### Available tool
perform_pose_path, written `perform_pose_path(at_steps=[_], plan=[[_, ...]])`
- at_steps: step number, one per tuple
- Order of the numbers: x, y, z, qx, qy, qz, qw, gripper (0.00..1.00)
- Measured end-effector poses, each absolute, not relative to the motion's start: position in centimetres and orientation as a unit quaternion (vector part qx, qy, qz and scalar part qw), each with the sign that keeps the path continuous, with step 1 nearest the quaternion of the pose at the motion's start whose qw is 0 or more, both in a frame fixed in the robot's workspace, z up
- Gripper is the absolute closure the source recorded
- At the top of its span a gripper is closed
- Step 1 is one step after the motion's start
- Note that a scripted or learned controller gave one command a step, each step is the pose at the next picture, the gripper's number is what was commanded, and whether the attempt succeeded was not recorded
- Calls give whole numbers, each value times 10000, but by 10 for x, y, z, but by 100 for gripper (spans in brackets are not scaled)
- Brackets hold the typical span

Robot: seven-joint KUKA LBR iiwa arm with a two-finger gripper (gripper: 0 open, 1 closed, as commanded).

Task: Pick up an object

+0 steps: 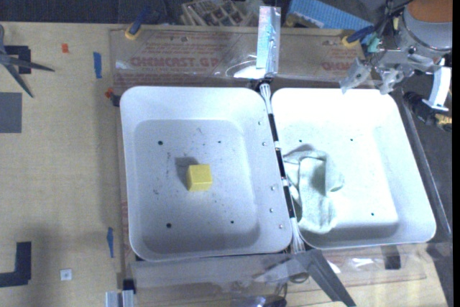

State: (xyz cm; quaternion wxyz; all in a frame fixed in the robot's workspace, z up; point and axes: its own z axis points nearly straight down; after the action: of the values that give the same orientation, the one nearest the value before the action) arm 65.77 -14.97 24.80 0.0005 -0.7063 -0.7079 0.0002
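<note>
A small yellow block (pixel 200 177) lies near the middle of the left bin (pixel 144 111). A crumpled white cloth (pixel 314 187) rests in the right bin (pixel 402 176), against its left wall and partly over the divider. My gripper (pixel 369 80) hangs at the upper right, above the far rim of the right bin, well away from both objects. Its two fingers are spread apart with nothing between them.
Beyond the bins runs a clear plastic panel (pixel 215 57) with an upright strip (pixel 268 39) at the centre. Cables and boxes clutter the back. A wooden bench top (pixel 57 154) extends to the left.
</note>
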Motion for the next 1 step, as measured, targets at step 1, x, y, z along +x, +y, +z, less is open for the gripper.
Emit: perform_pose_path(at_steps=[1], plan=[[667, -104, 156, -8166, -5772, 12, 15, 0]])
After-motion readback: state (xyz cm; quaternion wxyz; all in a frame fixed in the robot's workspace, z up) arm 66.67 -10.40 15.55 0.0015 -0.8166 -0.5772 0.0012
